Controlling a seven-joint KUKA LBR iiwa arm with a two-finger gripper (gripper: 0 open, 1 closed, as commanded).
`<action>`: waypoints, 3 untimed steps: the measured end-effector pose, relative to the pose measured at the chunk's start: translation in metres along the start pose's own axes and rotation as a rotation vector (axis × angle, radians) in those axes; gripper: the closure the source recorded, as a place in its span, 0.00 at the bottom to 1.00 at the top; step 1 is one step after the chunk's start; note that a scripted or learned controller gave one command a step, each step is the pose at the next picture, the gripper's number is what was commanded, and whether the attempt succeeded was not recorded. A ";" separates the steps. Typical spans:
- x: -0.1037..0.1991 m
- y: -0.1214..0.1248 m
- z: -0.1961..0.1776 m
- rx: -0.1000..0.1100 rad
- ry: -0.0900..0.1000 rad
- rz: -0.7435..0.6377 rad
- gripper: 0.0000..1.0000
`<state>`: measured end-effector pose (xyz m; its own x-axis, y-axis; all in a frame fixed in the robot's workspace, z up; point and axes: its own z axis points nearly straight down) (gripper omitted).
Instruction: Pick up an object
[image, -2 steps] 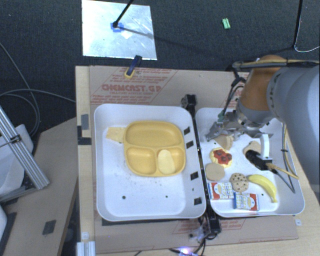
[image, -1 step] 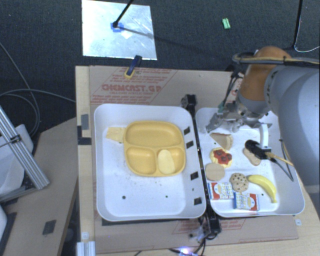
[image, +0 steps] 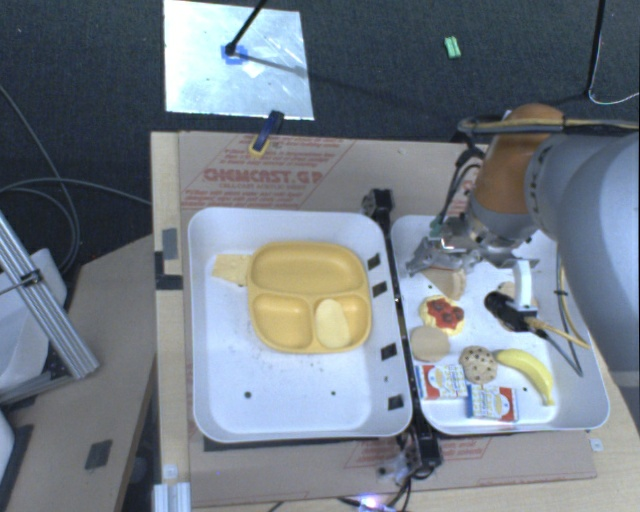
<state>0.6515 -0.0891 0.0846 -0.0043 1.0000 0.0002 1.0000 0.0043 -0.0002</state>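
**Robot gripper low over toy food in the right bin**

Two shallow white bins sit side by side, seen from above at a slant. A grey arm (image: 575, 200) with an orange band reaches in from the right. Its gripper (image: 440, 256) is down at the far left corner of the right bin (image: 603, 405). It cannot be told whether the gripper is open or closed, and nothing can be seen held in it.

A tan wedge (image: 447, 284) lies just below the gripper, touching it or very nearly so. The other toys are spread over the rest of that bin:

- A small disc with a red top (image: 443, 314) lies just in front of the wedge.
- A plain tan round (image: 430, 344) lies just in front of the disc.
- A chip cookie (image: 479, 364) sits to the right of the round.
- A banana (image: 530, 372) lies beside the cookie, towards the bin's right side.
- Two small cartons, one (image: 446, 380) by the round and one (image: 490, 402) by the near rim, lie flat.

The left bin (image: 300, 395) holds a yellow tray (image: 300, 270) with three compartments. A pale oval piece (image: 333, 322) rests in the tray's near right compartment. A pale yellow slice (image: 231, 268) lies against the tray's far left corner.
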 end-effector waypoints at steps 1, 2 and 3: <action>-0.012 0.019 -0.001 -0.005 -0.001 -0.001 0.00; 0.005 -0.030 0.000 0.002 0.001 0.003 0.00; -0.006 -0.067 0.001 0.003 0.000 0.005 0.00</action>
<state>0.5841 -0.0953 0.0840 0.0002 1.0000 0.0006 1.0000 -0.0002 -0.0032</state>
